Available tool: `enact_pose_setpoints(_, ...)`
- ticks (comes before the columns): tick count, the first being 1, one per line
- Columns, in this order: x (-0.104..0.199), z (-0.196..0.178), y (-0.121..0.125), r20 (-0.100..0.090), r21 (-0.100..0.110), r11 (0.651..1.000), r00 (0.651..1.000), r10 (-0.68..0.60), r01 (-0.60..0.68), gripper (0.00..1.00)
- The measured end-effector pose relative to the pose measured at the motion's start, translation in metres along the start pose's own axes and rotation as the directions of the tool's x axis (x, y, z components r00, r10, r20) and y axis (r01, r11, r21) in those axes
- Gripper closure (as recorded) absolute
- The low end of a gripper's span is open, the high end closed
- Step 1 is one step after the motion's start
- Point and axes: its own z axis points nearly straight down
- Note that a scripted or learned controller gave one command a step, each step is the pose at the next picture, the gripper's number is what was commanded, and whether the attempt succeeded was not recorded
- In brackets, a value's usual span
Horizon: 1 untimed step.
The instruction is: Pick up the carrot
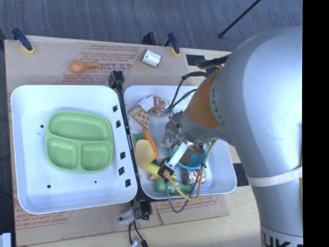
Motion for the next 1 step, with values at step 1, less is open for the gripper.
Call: enact_pose_setpoints(1, -0.0206, 0.0081, -0.0178, -0.005, -0.025, 0.990, 0.990, -0.140, 0.140, 1.00)
